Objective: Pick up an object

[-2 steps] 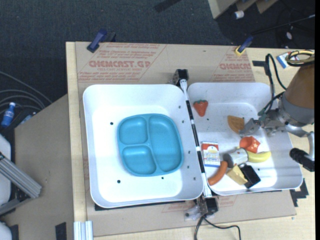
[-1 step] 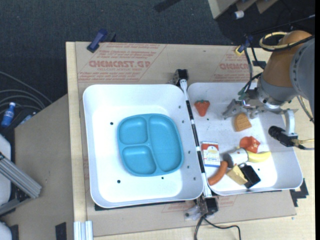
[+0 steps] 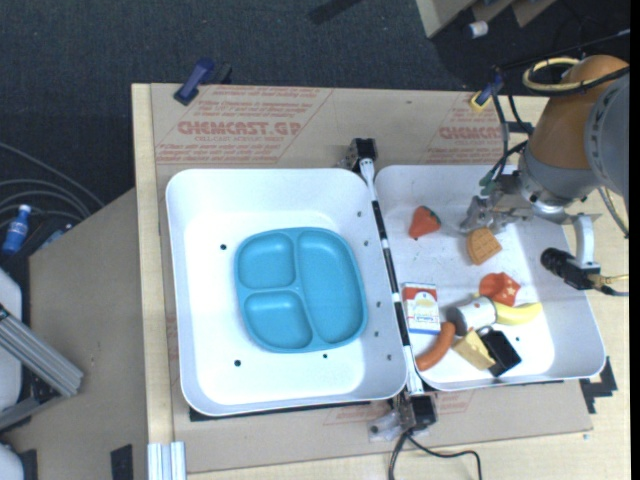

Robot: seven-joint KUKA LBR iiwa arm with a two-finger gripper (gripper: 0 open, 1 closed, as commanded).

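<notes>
My gripper (image 3: 487,214) reaches into the back of the right bin (image 3: 570,363) from the right. It hangs just above a tan biscuit-like piece (image 3: 483,246) and is not seen holding anything. To its left lies an orange-red wedge (image 3: 424,222). Nearer the front are a red lumpy piece (image 3: 500,288), a yellow banana (image 3: 520,314), a white cylinder (image 3: 478,313), a red and white box (image 3: 420,306), a brown sausage (image 3: 435,349), a yellow wedge (image 3: 470,348) and a small black block (image 3: 501,352).
The left bin (image 3: 200,268) holds a blue divided plate (image 3: 300,288). A black rail (image 3: 385,258) runs between the two bins. Bare white floor shows in the right bin's back left and along its right side.
</notes>
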